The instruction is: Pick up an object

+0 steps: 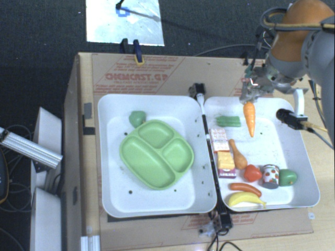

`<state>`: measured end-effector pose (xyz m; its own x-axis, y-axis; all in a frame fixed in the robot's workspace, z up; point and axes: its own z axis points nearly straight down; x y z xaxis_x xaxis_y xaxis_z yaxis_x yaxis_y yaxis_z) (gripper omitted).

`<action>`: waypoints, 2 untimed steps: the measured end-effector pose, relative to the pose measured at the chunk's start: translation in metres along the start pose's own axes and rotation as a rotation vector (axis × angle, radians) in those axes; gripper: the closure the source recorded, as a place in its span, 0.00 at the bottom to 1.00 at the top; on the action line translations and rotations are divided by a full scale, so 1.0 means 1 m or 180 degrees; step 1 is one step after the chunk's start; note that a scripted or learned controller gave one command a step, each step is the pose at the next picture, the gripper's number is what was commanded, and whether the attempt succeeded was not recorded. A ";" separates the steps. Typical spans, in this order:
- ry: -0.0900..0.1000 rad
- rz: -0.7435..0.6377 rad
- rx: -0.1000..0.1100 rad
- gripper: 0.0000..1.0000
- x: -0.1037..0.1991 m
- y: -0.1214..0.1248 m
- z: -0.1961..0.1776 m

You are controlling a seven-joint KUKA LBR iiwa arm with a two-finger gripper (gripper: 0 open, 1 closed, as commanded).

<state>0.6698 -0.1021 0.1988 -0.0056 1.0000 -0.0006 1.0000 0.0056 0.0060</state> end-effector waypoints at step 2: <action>0.0005 0.0013 0.0015 1.00 0.064 -0.161 -0.082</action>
